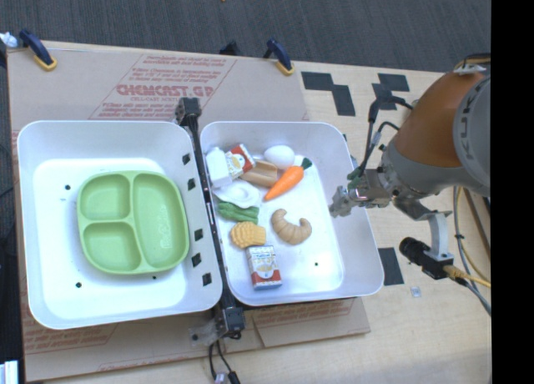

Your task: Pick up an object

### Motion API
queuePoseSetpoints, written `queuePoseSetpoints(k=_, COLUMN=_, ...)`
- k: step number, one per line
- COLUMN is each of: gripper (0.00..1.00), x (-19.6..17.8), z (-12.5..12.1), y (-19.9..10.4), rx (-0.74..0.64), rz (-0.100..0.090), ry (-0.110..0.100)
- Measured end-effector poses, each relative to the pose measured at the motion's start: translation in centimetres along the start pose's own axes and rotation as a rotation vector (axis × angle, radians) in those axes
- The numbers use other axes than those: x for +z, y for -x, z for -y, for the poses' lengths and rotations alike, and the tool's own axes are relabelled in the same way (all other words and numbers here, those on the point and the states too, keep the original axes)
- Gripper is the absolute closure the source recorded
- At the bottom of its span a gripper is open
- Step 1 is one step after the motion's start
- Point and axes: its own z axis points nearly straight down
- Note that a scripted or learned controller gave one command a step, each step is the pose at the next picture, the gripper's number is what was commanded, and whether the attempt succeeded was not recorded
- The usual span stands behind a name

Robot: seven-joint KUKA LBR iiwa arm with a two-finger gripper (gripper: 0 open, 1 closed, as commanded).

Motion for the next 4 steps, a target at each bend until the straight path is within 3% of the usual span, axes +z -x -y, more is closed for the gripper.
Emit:
queuePoseSetpoints(k=1, gripper=1.00, x=10.4, z=-6.1, y=0.0, rx=-0.001, rz=0.001, ry=0.003)
queuePoseSetpoints(k=2, gripper=1.00, x=-6.3, z=-12.2, y=-2.0, rx=-0.001, rz=0.002, ry=0.006)
queuePoseSetpoints(k=3, gripper=0.00, x=-6.2, z=-12.2, y=-2.0, rx=-0.001, rz=0.002, ry=0.004)
queuePoseSetpoints(k=4, gripper=0.00, x=7.7, z=-6.4, y=-1.7, rx=0.000, rz=-0.001, ry=-0.002)
